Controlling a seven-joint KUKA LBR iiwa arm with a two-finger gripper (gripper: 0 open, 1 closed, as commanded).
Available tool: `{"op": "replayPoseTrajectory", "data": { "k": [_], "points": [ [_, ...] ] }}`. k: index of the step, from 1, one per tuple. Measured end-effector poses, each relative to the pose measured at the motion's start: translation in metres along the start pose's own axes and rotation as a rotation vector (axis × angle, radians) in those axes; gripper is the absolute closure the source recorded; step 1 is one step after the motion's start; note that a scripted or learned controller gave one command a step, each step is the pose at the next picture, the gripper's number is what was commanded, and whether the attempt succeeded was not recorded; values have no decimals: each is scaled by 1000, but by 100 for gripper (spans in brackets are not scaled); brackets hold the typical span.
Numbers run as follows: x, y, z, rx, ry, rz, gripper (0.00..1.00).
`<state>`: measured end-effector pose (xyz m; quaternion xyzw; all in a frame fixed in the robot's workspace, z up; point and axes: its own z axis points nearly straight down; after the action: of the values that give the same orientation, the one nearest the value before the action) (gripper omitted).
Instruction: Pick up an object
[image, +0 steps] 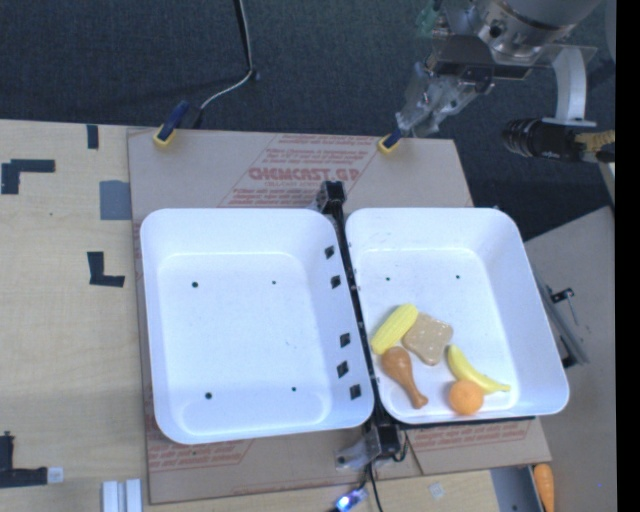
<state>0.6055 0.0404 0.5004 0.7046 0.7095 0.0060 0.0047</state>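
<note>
Toy food sits clustered in my right bin (500, 250): corn cob (394, 327), toast slice (428, 339), chicken drumstick (404, 375), banana (472, 371) and orange (465, 398), near its front edge. My end effector (418, 108) hangs beyond the bins' far side, above the tabletop's back edge; whether it's spread or closed, I cannot tell.

Arm (530, 25) raised at top right, hand (425, 110) pointing down-left
</note>
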Motion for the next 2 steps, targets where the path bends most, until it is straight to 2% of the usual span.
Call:
{"op": "replayPoseTrajectory", "data": {
  "k": [1,2],
  "points": [
    [57,11,-36,12,-2,2,100],
    [112,38,-31,17,-2,2,100]
  ]
}}
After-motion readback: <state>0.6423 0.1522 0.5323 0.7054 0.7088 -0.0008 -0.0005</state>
